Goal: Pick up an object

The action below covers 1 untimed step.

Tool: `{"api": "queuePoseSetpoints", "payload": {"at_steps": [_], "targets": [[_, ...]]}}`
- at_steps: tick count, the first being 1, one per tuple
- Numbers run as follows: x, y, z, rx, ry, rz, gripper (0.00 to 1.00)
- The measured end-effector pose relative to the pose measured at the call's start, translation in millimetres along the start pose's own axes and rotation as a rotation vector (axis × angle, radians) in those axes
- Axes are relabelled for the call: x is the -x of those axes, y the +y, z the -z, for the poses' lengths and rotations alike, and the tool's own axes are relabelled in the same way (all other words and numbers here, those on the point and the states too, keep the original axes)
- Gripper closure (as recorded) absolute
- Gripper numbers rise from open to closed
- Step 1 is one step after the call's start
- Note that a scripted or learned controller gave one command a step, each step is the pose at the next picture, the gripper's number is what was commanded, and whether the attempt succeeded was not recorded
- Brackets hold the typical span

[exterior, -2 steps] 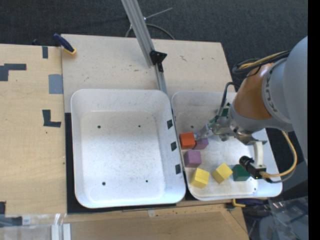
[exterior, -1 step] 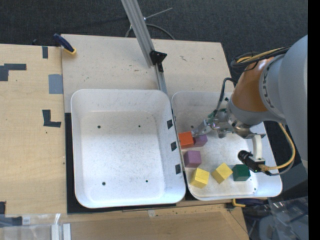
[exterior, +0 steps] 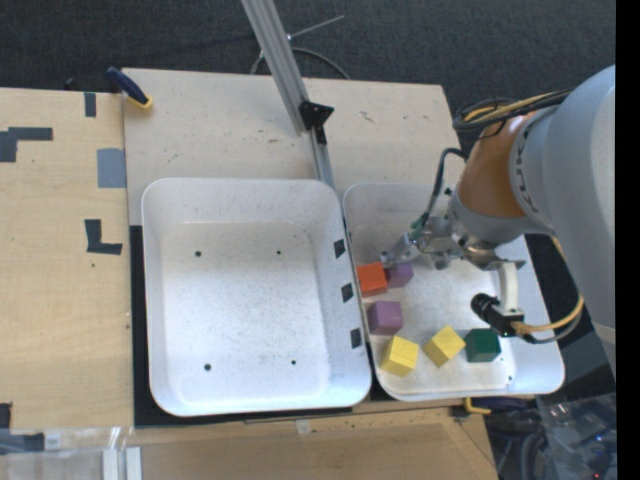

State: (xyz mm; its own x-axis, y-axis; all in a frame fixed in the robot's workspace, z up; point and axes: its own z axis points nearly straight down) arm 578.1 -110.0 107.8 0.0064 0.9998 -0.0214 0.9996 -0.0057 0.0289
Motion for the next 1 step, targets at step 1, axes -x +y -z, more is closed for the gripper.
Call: {"api": "queuePoseSetpoints", "payload": {"at_steps": [1], "targets": [[-3.5,-9.3,0.9,0.025,-0.009,-0.009,0.00]]}}
